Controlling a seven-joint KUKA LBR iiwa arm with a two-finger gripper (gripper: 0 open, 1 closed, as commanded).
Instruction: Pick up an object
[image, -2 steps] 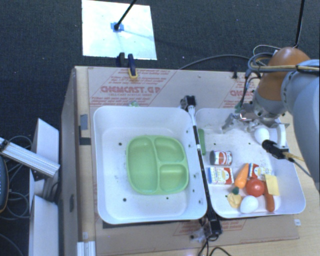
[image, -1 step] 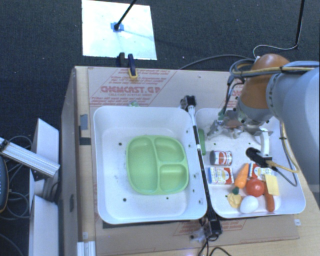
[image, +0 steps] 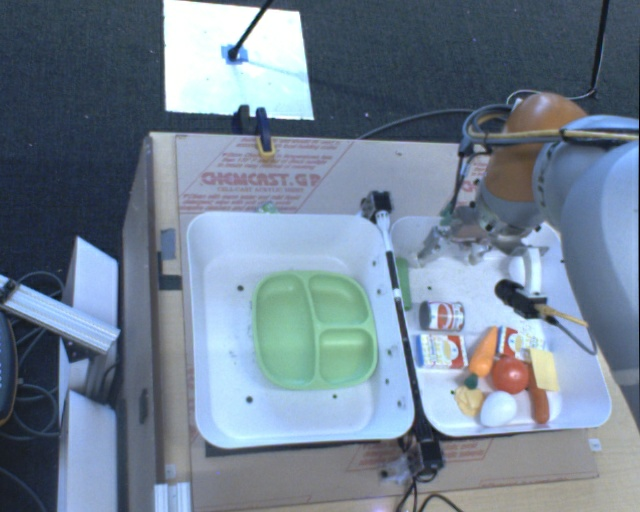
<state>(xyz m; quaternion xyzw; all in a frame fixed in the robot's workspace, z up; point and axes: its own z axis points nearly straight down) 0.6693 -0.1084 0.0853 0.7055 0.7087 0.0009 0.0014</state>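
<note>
My gripper (image: 448, 254) hangs over the back left part of the right bin (image: 590, 395), open, with nothing between its fingers. In front of it, lower in the bin, lie a small can (image: 441, 316), a red and white carton (image: 440, 351), a carrot (image: 483, 352), a tomato (image: 509, 375), a white egg (image: 498, 408), a yellow cheese slice (image: 544, 369), a sausage (image: 540, 405) and a small yellow piece (image: 468, 401). A green stick (image: 402, 281) rests against the bin's left wall, just left of the gripper.
The left bin (image: 225, 400) holds a green divided plate (image: 314, 329). A black divider bar (image: 396, 300) runs between the two bins. The grey arm with its orange band (image: 530, 150) comes in from the upper right above the right bin's back edge.
</note>
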